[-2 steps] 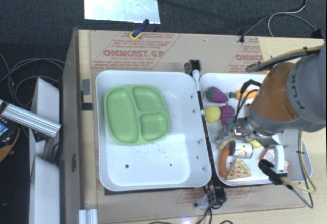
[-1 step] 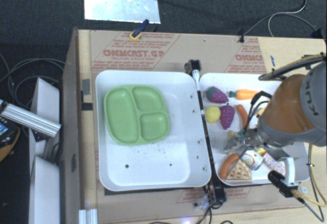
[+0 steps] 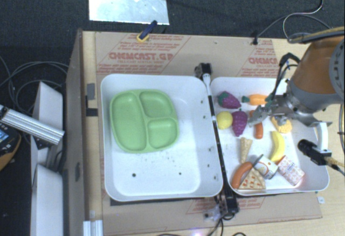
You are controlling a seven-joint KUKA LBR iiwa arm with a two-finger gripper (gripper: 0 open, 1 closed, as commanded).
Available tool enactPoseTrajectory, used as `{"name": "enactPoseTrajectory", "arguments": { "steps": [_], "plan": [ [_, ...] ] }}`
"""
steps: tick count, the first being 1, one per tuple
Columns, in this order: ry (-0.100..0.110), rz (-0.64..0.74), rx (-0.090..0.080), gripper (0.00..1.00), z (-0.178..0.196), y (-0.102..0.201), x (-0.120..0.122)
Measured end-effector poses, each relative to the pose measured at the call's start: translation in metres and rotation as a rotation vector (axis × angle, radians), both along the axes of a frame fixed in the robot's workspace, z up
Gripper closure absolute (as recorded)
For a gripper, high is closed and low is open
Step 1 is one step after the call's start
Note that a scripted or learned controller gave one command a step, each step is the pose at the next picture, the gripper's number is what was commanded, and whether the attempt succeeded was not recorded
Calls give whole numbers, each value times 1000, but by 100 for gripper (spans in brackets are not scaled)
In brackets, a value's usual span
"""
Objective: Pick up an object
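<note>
Bench (image 3: 161,49) w/ cardboard sheet carries two shallow white bins side by side. Left bin (image 3: 156,175), at 9 o'clock of the divider, holds a green sectioned plate (image 3: 144,120) in its upper-left part; plate has three compartments, lies flat. Right bin (image 3: 318,175), at 3 o'clock of the divider, holds a scatter of toy food. Arm (image 3: 321,68), grey w/ orange band, comes in from 3 o'clock over the right bin's upper-right corner. Gripper (image 3: 262,112) hangs low over the bin's upper middle; can't tell if fingers are wide or narrow, nothing clearly seen btwn them. Toy food, approx largest to smallest: banana (image 3: 278,146) at 5 o'clock of the gripper; pizza slice (image 3: 252,180) near the bin's front rim, touching a sausage (image 3: 240,173) at its 9 o'clock; purple grapes (image 3: 229,101) at 10 o'clock of the gripper; second purple piece (image 3: 239,122) just beside a yellow lemon (image 3: 224,119); carrot (image 3: 256,98) at 12 o'clock of the gripper, very near it; small red piece (image 3: 259,131) right below the gripper
</note>
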State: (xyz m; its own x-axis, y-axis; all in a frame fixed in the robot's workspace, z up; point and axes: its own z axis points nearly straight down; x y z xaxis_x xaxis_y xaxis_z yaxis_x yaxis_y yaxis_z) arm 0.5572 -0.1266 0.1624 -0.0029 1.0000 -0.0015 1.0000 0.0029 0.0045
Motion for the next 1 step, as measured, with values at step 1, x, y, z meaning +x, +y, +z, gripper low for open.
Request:
{"name": "enactPoseTrajectory", "arguments": {
  "steps": [1],
  "plan": [
    [0,1,1,0,-77,28,3]
  ]
}}
